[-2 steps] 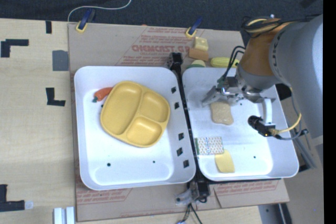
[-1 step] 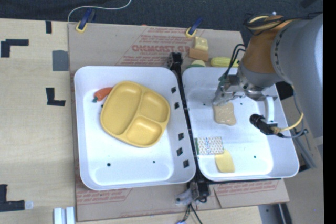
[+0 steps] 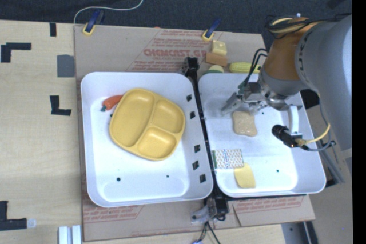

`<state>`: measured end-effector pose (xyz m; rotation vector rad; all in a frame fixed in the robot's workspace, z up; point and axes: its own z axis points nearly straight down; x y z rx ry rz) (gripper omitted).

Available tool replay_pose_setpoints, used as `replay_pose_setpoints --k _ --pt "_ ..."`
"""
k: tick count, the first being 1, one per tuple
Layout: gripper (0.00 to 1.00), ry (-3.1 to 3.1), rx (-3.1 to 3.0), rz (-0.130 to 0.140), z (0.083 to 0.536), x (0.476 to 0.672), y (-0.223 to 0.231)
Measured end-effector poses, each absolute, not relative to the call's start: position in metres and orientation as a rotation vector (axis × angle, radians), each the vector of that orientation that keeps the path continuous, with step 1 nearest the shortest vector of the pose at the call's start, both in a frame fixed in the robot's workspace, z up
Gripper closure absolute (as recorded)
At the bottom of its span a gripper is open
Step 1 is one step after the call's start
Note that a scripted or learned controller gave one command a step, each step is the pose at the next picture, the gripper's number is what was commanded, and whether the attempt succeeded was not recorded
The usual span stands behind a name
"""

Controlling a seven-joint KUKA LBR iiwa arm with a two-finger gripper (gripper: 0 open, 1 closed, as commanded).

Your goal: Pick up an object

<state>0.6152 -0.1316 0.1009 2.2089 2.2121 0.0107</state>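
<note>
Gripper poised low over right shallow white bin, fingers seen spread, nothing between them. Beige rounded foam-like lump located just below gripper, resting on bin floor, apparently untouched. Grasp judged not yet made; descent, closing, lift left. Yellow flat wedge further below, well apart.

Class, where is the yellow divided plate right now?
The yellow divided plate lies in the left bin of the camera view, tilted, with an orange carrot-like piece peeking out at its upper-left edge.
</note>
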Motion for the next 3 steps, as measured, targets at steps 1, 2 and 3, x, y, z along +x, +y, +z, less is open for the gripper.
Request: replay_pose_setpoints --k 1,2,3 --pt "0.0 2.21 2.204 0.015 0.091 0.593 -0.131" --pt "0.0 2.218 2.208 0.006 0.09 0.653 -0.105" --pt "0.0 2.215 2.207 0.017 0.091 0.643 -0.111"
